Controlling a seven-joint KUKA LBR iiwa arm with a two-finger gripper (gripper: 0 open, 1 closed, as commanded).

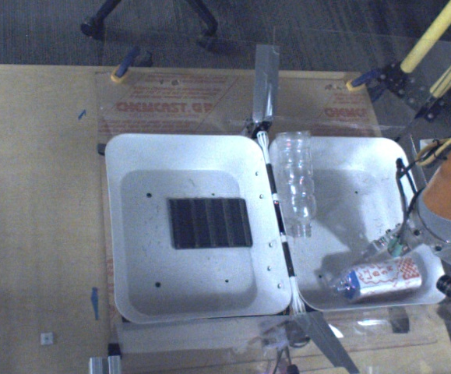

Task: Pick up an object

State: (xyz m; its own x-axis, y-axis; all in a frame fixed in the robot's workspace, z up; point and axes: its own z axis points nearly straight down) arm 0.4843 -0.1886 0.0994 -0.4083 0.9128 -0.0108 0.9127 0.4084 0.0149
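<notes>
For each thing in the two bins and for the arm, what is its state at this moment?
Clear plastic bottle: lying on its side along the right bin's left wall.
Red-and-white tube: lying flat near the right bin's front wall.
Black ridged panel: flat in the left bin.
Gripper: low over the right bin, above the tube.

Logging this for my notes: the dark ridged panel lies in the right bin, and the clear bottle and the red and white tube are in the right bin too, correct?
Not quite. The camera view shows the dark ridged panel in the left bin, not the right bin. The clear bottle and red and white tube are in the right bin, as stated.
</notes>
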